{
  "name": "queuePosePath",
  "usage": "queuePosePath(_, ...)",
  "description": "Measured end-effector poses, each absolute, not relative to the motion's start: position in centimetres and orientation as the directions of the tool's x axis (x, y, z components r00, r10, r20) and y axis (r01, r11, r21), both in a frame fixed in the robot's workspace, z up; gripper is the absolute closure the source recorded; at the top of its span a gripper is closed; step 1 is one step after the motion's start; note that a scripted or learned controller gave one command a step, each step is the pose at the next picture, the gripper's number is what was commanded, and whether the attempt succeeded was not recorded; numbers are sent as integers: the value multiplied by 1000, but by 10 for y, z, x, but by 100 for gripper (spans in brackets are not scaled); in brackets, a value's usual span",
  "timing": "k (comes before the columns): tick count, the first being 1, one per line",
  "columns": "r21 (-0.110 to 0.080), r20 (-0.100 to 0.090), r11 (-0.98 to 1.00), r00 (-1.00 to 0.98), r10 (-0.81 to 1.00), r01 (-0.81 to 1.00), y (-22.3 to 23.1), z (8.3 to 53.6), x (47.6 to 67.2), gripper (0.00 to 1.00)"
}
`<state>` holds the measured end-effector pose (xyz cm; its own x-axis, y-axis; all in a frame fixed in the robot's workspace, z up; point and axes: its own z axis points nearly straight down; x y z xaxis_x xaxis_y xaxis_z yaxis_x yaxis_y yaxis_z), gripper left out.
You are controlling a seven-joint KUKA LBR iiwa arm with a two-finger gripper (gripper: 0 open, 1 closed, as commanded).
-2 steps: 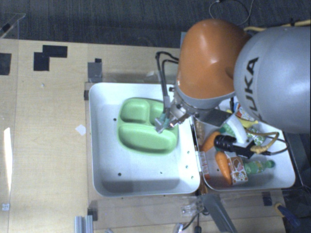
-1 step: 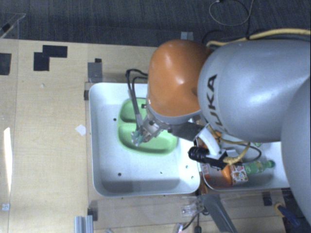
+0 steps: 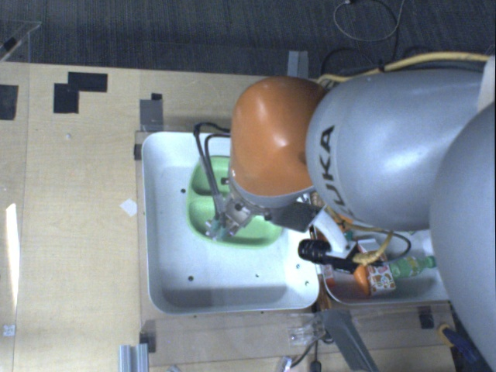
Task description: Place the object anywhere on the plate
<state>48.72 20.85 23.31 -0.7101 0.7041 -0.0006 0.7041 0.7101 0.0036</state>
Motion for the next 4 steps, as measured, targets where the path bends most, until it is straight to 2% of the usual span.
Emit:
queuePosePath(1, 4, -2, 750, -750, 661, 661, 168, 233, 488, 100)
queuePosePath(2, 4, -1, 750, -750, 661, 661, 168, 233, 488, 0)
queuePosePath(3, 10, -3, 750, -750, 661, 661, 169, 244, 489, 100)
queuePosePath(4, 10, -3, 750, -750, 661, 661, 169, 244, 489, 0)
